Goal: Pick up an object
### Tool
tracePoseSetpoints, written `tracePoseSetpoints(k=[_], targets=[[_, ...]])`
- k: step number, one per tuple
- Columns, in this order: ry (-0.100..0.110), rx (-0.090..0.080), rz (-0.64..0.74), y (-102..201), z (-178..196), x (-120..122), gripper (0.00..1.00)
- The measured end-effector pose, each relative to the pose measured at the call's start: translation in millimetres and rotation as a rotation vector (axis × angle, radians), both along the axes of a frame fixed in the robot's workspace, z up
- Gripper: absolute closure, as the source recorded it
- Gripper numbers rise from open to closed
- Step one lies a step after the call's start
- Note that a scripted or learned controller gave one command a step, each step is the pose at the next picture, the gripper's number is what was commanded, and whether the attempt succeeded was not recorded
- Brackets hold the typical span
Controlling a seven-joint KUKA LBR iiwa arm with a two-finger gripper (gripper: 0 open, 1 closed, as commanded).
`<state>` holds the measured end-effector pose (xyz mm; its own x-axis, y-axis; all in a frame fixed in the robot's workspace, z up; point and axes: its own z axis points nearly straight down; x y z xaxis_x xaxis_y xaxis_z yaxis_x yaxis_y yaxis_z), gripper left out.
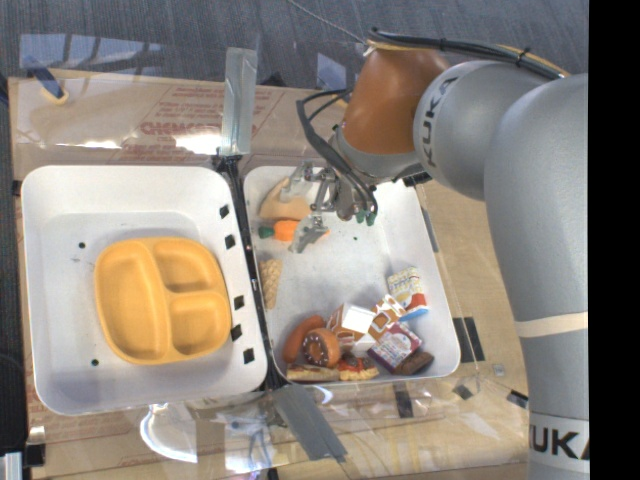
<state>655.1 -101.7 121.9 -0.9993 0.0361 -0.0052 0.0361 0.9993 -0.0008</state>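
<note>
Roughly, the gripper was seen low in the right bin, far-left corner. An orange toy carrot lay just beside it at 8 o'clock, long axis about 3-to-9. Whether the gripper was spread or pinching couldn't be told.

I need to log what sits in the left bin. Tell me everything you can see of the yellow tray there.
The yellow tray is a rounded-corner plate with a matte, plastic look, divided by raised ridges into three compartments: one long one on its left, two smaller on its right. It lies flat and right side up on the floor of the left bin, slightly turned, with nothing in it. It touches nothing but the bin.
</note>
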Motion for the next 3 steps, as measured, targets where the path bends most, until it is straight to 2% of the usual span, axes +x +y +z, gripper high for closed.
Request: tracePoseSetpoints(k=[1, 2, 3], targets=[[0.005, 0.0, -0.018, 6.1, -29.7, -17.3, 0.0], [0.001, 0.0, -0.013, 7.3, -17.5, -15.4, 1.0], [-0.01, -0.001, -0.026, 28.5, 142.8, -6.2, 1.0]])
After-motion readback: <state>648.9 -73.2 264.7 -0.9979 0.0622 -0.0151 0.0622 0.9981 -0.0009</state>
